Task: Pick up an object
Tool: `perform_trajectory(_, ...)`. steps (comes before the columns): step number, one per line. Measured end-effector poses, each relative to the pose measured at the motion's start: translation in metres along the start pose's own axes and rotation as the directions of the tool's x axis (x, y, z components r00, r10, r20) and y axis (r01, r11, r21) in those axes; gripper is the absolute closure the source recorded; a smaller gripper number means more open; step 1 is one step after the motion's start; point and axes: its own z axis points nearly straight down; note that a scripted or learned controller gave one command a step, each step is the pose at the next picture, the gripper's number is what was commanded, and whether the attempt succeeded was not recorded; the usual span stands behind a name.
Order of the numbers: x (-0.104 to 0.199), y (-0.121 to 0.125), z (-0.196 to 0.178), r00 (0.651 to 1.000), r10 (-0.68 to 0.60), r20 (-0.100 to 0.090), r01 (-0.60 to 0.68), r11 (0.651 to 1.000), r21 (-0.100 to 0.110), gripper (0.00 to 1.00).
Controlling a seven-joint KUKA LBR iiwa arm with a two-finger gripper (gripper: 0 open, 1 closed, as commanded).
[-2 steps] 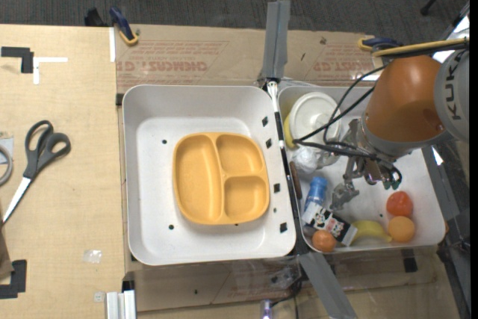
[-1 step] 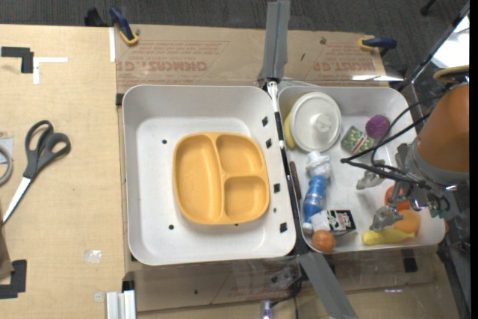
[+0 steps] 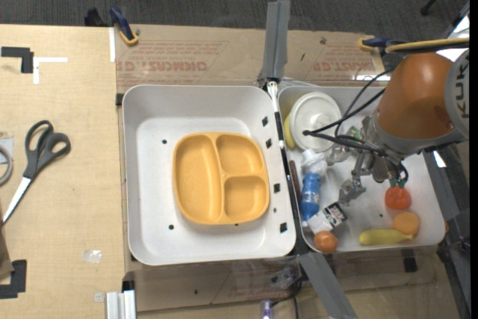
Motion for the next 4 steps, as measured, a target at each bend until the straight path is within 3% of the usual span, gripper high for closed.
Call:
perform_trajectory(1, 0.02, -0.068, -0.041, 0.997, 0.081, -0.001, -0.081, 0.997, 0.001, 0.0)
perform_trajectory(2, -0.051, -0.048, 0.0, 0.992, 0.125, 0.002, -0.125, 0.992, 0.0, 0.0)
perform_trajectory(3, 0.053, -0.082, -0.01, 0.978, 0.206, -0.003, -0.206, 0.978, 0.001, 0.0)
perform_trajectory(4, 0.053, -0.087, 0.0, 0.971, 0.239, -0.003, -0.239, 0.971, 0.001, 0.0)
